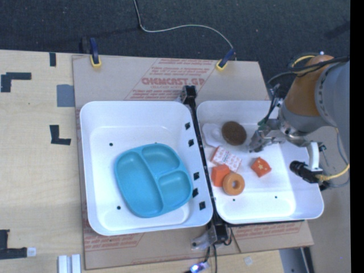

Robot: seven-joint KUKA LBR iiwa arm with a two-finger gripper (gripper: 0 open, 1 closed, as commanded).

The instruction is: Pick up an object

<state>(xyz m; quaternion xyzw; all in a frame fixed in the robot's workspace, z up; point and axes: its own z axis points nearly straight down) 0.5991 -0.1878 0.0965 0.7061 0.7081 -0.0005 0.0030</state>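
Note:
The right bin holds a brown round cookie, a white and red packet, an orange piece, a tan doughnut and a red-orange block. My gripper hangs low over this bin, just right of the cookie and above the red-orange block. Nothing shows between its fingers. A pale flat piece lies left of the cookie.
The left bin holds a blue divided tray. A black divider runs between the bins. The arm's grey body with its orange band covers the right bin's far right corner. Cables hang at the right rim.

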